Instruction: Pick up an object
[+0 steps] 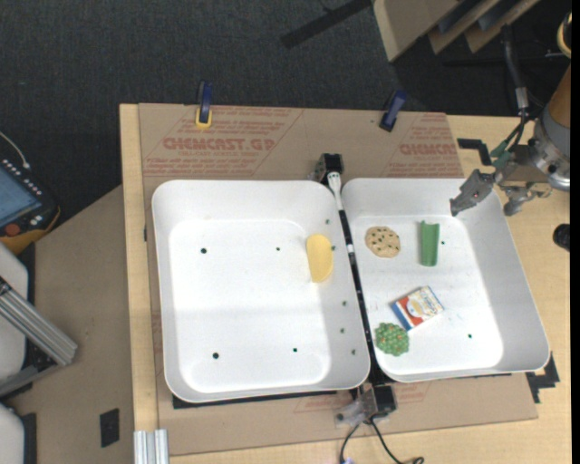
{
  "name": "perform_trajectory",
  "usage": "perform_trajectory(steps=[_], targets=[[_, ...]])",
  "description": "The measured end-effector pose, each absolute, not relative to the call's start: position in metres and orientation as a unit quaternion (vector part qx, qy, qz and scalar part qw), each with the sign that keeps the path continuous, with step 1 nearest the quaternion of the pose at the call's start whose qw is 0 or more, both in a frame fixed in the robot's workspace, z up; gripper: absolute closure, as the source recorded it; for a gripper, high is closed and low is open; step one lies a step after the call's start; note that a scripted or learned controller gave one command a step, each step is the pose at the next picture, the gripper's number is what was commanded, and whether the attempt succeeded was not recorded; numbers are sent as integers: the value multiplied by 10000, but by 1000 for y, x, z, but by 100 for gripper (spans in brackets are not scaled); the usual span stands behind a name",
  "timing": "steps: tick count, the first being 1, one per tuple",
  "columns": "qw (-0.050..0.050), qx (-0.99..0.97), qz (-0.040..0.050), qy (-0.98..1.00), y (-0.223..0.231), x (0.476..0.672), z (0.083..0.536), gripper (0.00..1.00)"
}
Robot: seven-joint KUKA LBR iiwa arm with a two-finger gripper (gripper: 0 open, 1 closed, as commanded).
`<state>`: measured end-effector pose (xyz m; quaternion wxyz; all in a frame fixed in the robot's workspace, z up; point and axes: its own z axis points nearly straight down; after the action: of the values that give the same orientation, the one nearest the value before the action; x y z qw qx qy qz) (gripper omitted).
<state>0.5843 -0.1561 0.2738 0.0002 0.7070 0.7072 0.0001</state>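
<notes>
the arm [555, 136] is cut off by the right edge, so just its wrist end and the claw [494, 195] show over the right bin's [517, 272] far right corner. the print on the small red, white and blue packet [418, 306] is too small to read. the green lump [392, 339] near it is too blurred to name, perhaps a toy broccoli. a blue-screened device [14, 201] is cropped at the left edge, as is a metal rail [36, 322] below it. brown cardboard shapes [453, 23] are cut by the top edge. the clamp [373, 403] at the table's near side is blurred.
</notes>
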Motion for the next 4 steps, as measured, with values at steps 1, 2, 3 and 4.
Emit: perform_trajectory(steps=[1,2,3,4], targets=[[-58,7070,-32,7072,-148,588,139,0],[20,7065,3,7077,-166,624,82,0],[33,7071,13,7071,-166,624,96,100],[-23,7068,1,7074,-120,549,160,100]])
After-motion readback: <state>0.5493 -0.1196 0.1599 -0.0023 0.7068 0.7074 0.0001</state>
